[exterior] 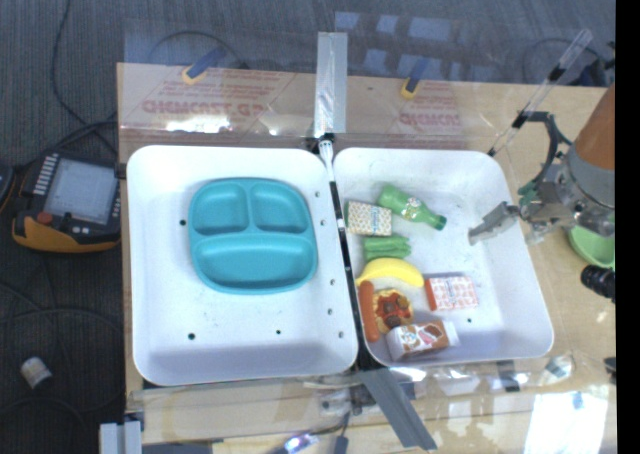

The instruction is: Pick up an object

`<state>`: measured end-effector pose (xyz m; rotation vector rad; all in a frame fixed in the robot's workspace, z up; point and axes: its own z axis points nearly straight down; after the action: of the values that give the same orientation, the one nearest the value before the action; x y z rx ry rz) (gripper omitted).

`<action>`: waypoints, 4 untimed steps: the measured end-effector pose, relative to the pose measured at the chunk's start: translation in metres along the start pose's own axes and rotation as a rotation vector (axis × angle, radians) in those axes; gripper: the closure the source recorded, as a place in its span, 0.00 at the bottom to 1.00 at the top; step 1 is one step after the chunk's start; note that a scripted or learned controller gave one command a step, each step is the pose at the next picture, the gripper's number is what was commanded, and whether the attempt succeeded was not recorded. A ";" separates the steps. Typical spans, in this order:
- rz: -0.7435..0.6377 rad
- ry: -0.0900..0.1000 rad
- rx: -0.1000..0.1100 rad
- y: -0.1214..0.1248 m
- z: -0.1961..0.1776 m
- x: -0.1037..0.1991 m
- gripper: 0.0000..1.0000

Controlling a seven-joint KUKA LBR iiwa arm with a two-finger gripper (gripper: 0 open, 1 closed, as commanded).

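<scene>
Seven toy foods [400, 277] fill right bin [520, 272]; one blue tray [252, 234].

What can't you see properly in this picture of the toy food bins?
- Arm: cut off by the camera view's right edge.
- Gripper: too small to tell whether open or shut.
- Small carton: label too blurred to read.
- Hot dog: partly covered by the banana.
</scene>
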<state>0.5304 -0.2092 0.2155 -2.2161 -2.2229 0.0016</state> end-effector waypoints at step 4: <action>0.160 -0.004 -0.001 -0.018 -0.002 0.063 1.00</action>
<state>0.5122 -0.1463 0.2180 -2.3889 -2.0412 0.0052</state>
